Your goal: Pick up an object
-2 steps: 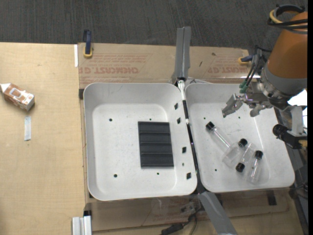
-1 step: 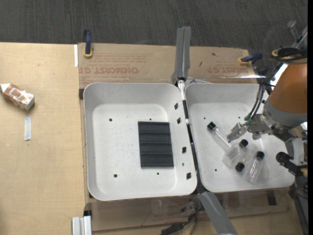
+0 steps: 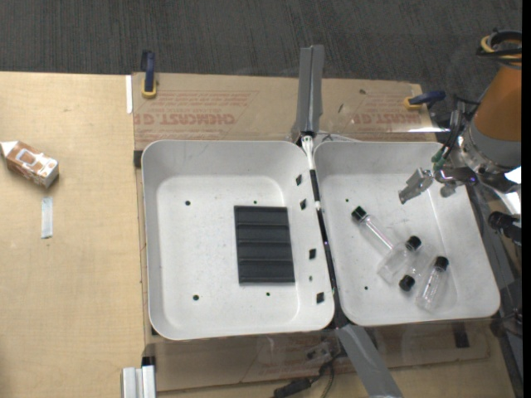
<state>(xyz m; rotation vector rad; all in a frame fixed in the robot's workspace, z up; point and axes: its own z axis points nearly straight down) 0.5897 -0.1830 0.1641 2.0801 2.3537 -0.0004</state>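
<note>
The right bin (image 3: 465, 305) holds several clear vials with black caps. A long thin one (image 3: 373, 229) lies slanted near the bin's middle. A short one (image 3: 433, 282) lies near the front right, and two more (image 3: 398, 264) are bunched between them. A black ribbed block (image 3: 265, 245) lies flat in the middle of the left bin (image 3: 166, 222). My gripper (image 3: 430, 187) hangs over the back right part of the right bin, above and to the right of the vials. It is open, with nothing between its fingers (image 3: 412, 187). The orange band (image 3: 504, 106) of the arm is at the right edge.
A small orange and white box (image 3: 31, 164) and a white strip (image 3: 46, 219) lie on the bench to the far left. Cardboard (image 3: 216, 110) lies behind the bins with clamps (image 3: 148, 73) at its corners. A grey post (image 3: 311, 89) rises between the bins at the back.
</note>
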